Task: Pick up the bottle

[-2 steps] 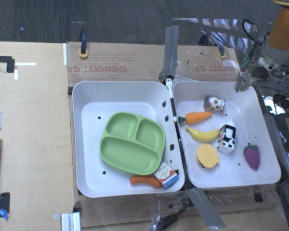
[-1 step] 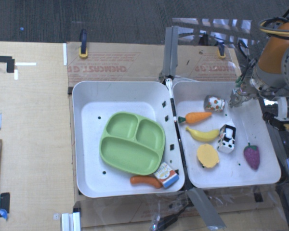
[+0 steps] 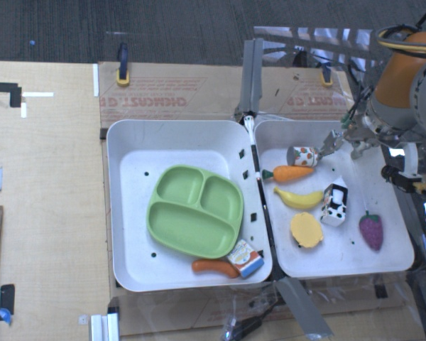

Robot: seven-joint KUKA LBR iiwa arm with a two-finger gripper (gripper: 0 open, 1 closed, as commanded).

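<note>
Sausage (image 3: 211, 266) and small carton (image 3: 247, 259) lie closest to cam, near-left of the banana (image 3: 298, 198), in the left bin (image 3: 128, 212) by the green plate (image 3: 195, 212). Not relevant to the job.

Ref pt = banana, right bin (image 3: 394, 212).
- Bottle (image 3: 334, 204): white w/ black cow patches, just right of banana's tip, v. close, maybe touching; can't tell. Looks upright or slightly tilted.
- Yellow disc (image 3: 307, 231): just nearer cam than banana, near bottle's base.
- Purple fruit (image 3: 371, 231): further right of banana, past the bottle, apart from it.
- Carrot (image 3: 293, 173): just beyond banana.
- Small can (image 3: 302, 155): beyond carrot.
- Gripper (image 3: 331, 144): beyond banana and to its right, hanging close to the can, apart from the bottle. Jaw state: can't tell, too small and blurred. Nothing seen held.

Step in hand, my read: approach not yet on target. Tool sits nearer the can than the bottle.

To do it well:
1. Bring tool toward cam, centre over the bottle, not the can.
2. Line jaws so they close along the beyond/nearer line. Banana crowds one flank, so closing across that side prob. catches it.
3. Come down straight; bottle looks light and smooth, a glancing touch could tip it onto the disc.
4. Grip mid-body, lift slow, check it comes up before calling it done.
</note>
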